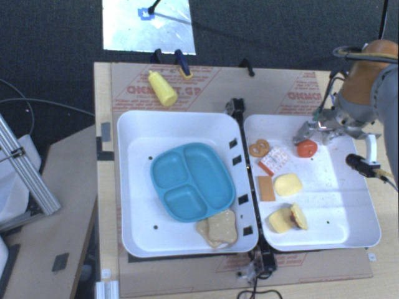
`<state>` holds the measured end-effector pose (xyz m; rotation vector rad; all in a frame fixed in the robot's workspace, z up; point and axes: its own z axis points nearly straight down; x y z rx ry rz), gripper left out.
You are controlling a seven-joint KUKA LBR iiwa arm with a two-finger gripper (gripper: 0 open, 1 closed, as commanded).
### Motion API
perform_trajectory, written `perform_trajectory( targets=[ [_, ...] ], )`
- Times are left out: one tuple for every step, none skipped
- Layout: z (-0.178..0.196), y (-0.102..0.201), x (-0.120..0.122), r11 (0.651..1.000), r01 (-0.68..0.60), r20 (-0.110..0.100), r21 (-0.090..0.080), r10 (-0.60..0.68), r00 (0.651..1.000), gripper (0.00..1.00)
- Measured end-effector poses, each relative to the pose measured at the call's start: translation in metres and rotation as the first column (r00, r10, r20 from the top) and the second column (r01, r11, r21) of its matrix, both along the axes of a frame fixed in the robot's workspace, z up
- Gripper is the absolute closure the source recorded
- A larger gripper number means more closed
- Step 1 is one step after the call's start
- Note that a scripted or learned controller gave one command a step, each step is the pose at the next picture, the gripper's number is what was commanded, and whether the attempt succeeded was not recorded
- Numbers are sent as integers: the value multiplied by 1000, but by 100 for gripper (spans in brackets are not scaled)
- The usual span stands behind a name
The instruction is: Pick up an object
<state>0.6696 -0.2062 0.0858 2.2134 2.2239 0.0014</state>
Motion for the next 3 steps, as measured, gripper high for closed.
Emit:
perform_trajectory(
  targets=[
    [0, 0, 0, 1000, 0, 0, 0, 0, 1000, 0],
    [-1, 0, -16, 1000, 3, -2, 0, -3, 1000, 0],
    [0, 23, 1, 1000, -2, 1, 1, 2, 1000, 0]
  ],
)
